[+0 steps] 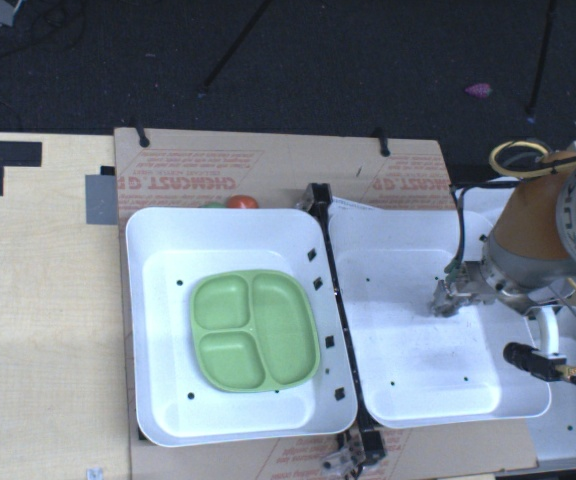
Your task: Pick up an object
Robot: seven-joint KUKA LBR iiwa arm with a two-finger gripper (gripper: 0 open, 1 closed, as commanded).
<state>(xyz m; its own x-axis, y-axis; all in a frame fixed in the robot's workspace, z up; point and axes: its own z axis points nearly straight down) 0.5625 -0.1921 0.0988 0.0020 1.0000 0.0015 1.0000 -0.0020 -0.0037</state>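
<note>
Green tray [255,329] is being left flat in left bin [158,268], well apart from gripper [448,298] being hung over right bin [408,378], jaw state n/a – can't tell, prob. for approach.

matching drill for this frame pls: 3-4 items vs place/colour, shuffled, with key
Items:
1. divided plate
2. gripper
3. small round object
4. cardboard sheet

Descriptions:
A. red-orange, behind the left bin's far rim
B. light green, three compartments, on the left bin's floor
C. brown with red print, under both bins
D. over the right bin, toward its right side

Pairs: 1-B, 2-D, 3-A, 4-C
</note>
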